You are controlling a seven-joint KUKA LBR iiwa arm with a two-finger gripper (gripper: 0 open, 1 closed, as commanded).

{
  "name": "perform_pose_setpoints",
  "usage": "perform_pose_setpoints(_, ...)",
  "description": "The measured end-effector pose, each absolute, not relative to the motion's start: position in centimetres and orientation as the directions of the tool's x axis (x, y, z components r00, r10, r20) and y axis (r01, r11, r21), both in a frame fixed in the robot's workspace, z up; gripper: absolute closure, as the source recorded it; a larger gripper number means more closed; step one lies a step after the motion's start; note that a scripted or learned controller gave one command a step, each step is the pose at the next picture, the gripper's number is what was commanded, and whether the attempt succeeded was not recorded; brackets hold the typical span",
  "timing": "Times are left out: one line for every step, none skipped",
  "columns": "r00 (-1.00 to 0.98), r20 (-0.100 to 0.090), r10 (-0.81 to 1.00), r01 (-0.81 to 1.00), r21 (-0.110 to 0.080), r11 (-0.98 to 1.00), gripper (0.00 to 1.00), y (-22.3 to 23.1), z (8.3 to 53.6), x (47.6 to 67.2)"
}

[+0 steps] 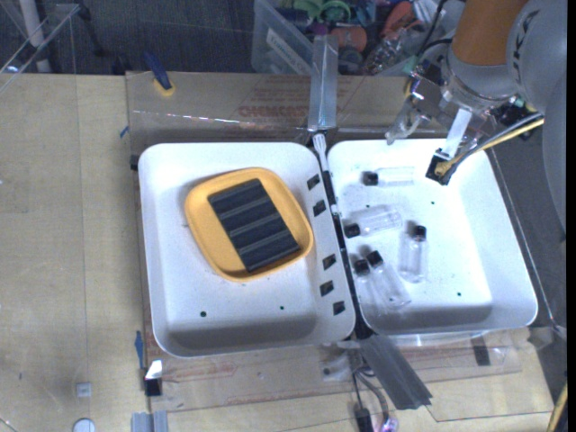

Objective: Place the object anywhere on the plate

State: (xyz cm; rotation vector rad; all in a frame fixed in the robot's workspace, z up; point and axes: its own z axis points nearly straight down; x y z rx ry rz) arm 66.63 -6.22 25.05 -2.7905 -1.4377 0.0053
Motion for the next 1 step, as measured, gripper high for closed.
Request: perform_pose_setpoints(0.615, 0.0, 0.789, 0.789, 0.0, -0.615, 0.0, -2.39, 26.87, 66.68)
